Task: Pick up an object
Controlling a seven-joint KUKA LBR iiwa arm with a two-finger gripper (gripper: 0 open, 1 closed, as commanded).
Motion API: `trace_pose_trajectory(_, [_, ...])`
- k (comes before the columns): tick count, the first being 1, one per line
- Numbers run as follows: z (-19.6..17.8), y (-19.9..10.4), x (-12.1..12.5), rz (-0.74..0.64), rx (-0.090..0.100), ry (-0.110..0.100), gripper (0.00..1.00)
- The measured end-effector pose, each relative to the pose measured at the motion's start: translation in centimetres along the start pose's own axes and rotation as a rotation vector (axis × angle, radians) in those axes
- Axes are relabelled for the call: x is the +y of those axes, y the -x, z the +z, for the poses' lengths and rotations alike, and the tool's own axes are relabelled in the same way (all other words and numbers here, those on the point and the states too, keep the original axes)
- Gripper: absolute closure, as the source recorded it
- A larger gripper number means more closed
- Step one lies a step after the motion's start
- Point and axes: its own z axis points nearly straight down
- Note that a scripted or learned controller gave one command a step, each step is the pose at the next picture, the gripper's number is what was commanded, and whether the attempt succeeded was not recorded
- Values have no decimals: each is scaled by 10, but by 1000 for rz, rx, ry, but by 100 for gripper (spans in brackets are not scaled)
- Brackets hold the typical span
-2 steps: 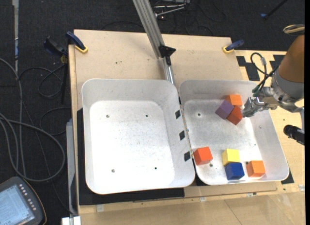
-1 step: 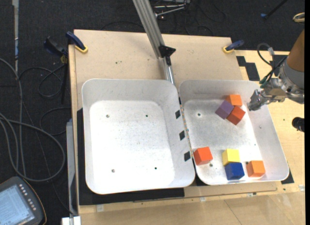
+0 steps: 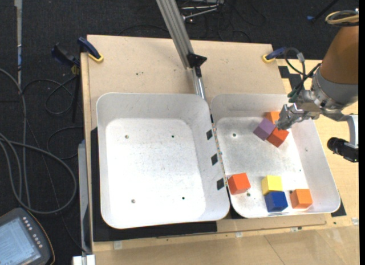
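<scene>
step: closing in on a block | gripper [image 3: 283, 122] at right bin's [image 3: 319, 150] 1 o'clock, fingers' state: cannot tell | red block [image 3: 278, 137] just below tip, purple block [image 3: 264, 128] touching at its 10 | advice: centre on red, avoid nudging purple

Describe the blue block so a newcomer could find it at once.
Start at the right-hand white bin, the one the arm reaches into, and look along its near edge. Four blocks sit there; the blue block lies just in front of the yellow block, between two orange blocks. It is the only blue one.
</scene>
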Motion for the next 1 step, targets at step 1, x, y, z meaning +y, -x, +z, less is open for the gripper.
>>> trace_pose_trajectory(1, [9, -54, -10, 0, 1, -4, 100])
